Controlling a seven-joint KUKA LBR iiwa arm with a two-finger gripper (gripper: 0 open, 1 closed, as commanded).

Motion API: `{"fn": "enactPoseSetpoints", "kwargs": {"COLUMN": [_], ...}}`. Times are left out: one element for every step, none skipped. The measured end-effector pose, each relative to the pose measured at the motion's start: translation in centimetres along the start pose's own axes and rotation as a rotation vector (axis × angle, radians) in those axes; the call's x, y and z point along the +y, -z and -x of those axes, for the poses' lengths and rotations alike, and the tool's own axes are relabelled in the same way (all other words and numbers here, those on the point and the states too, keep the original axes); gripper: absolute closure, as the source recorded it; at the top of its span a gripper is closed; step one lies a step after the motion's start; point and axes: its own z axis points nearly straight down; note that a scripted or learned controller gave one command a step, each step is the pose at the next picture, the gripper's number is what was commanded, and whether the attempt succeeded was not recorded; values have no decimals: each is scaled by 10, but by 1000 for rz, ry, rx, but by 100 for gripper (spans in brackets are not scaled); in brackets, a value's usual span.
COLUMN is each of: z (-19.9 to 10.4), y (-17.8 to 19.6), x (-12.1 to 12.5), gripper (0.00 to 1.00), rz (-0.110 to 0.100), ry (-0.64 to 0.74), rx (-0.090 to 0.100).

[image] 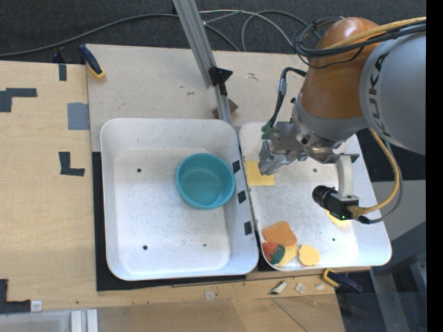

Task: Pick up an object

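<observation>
Grey and orange, reaching in from the right and hanging the gripper (271,159) low over the near-left part of the right bin (360,251), directly above a yellow flat piece (262,177) and overlapping its upper edge. Probably lining up for a grasp there, judging by how closely tool and piece are meeting; not showing anything carried, and not allowing a call on whether the gripper is standing wide or narrow, being seen from above against its own dark body. Likely aiming at a hard target too, with the piece lying flat and tucked just beside the bin wall. Leaving other candidates well apart toward the bin's front edge: an orange lump (280,232) touching a red-and-green item (275,253), with a small yellow round piece (309,255) just beside them. Keeping clear of the left bin (138,254), holding only a teal bowl (204,180) sitting upright near its middle. Reading "KUKA" in dark letters (379,92) running down the grey arm casing, partly cut by the curve; finding no other legible writing or labels.
</observation>
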Motion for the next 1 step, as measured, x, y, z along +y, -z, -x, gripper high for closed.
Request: {"fn": "enactPoseSetpoints", "kwargs": {"z": [-46], "y": [-22], "x": [-6], "gripper": [100], "rz": [-2], "ry": [-1], "rx": [-1]}}
